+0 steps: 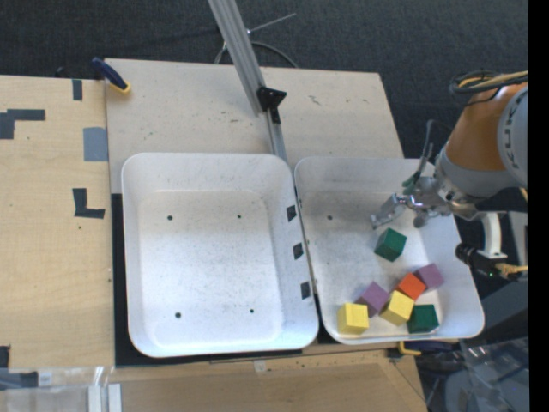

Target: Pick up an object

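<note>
Jaws spread open, gripping nothing, hovering just above dark green cube in right bin. Six more cubes clustered near front corner. No legible labels or writing.

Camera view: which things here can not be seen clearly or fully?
- Two-finger metal gripper, camera view: too small and blurred to tell its finger state.
- Grey arm with orange band: cut off by the right edge.
- Dark green cube near the right white bin's front rim: partly hidden by the neighbouring yellow cube.
</note>
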Action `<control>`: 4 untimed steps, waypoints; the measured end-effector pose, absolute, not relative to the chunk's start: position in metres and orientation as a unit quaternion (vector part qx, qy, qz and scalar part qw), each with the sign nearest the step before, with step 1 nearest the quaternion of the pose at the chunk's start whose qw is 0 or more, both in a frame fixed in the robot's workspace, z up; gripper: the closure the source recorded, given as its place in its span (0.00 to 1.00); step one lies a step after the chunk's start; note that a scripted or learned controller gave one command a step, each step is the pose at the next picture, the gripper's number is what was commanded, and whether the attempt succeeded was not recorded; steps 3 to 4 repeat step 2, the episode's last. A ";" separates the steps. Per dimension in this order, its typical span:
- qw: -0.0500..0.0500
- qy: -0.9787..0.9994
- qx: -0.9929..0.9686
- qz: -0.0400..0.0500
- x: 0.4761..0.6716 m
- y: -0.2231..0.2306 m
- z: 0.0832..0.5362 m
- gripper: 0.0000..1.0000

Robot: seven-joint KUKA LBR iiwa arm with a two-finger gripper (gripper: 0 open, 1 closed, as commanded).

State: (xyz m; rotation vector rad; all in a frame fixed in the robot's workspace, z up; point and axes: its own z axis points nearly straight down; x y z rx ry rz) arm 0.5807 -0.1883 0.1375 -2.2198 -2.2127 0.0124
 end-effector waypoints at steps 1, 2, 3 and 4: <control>0.003 -0.707 -0.707 0.002 0.533 -0.181 0.090 0.00; 0.001 -0.708 -0.706 0.000 0.535 -0.180 0.101 1.00; 0.001 -0.708 -0.706 0.000 0.535 -0.180 0.101 1.00; 0.001 -0.708 -0.706 0.000 0.535 -0.180 0.101 1.00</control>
